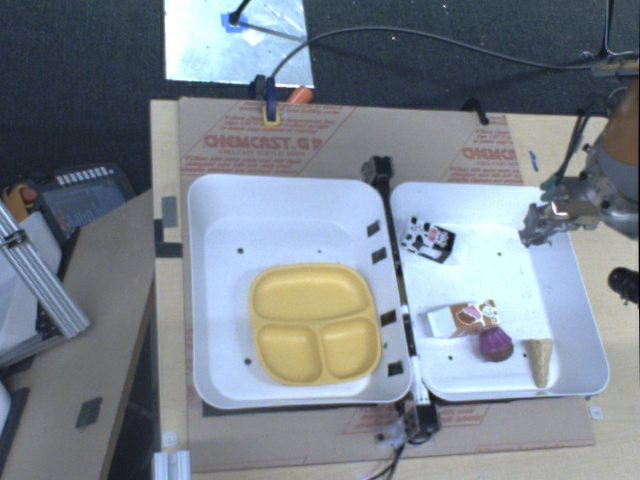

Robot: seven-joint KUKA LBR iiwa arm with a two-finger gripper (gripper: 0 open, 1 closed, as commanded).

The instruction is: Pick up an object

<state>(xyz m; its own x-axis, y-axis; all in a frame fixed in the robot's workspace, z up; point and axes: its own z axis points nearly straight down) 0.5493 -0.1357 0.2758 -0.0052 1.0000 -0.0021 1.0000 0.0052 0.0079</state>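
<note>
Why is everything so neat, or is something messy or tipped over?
Nothing looks spilled or broken. The yellow tray sits flat in the left bin. In the right bin, the cone lies on its side near the purple toy.

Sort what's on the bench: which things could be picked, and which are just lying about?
Job:
- black-and-white patterned block
- white-and-orange packet
- purple rounded toy
- tan cone
- end effector above the right white bin

Lying about:
- yellow three-compartment plastic tray
- calculator
- shiny metal sheet
</note>
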